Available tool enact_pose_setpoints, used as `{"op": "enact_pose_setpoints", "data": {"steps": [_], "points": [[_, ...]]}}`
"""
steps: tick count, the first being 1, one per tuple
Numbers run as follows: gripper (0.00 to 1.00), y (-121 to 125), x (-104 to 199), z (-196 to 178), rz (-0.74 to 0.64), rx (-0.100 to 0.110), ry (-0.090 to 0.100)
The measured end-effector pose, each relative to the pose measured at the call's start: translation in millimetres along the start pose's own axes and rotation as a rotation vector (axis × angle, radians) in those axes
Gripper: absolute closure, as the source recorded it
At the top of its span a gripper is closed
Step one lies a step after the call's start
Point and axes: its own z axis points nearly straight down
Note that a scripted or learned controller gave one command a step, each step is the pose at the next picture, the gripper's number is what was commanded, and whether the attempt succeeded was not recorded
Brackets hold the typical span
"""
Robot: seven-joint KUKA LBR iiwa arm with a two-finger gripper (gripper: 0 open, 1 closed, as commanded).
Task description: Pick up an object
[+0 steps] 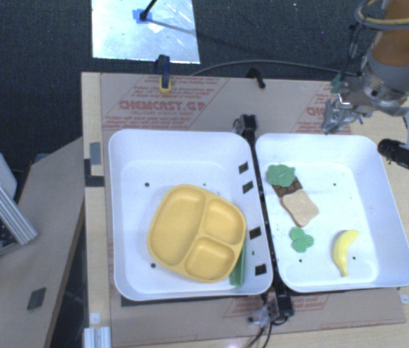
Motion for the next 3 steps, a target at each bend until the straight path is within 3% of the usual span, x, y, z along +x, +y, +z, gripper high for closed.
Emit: {"op": "enact_pose_setpoints", "data": {"steps": [3], "points": [[1.0, 7, 156, 25, -0.001, -0.001, 0.001]]}}
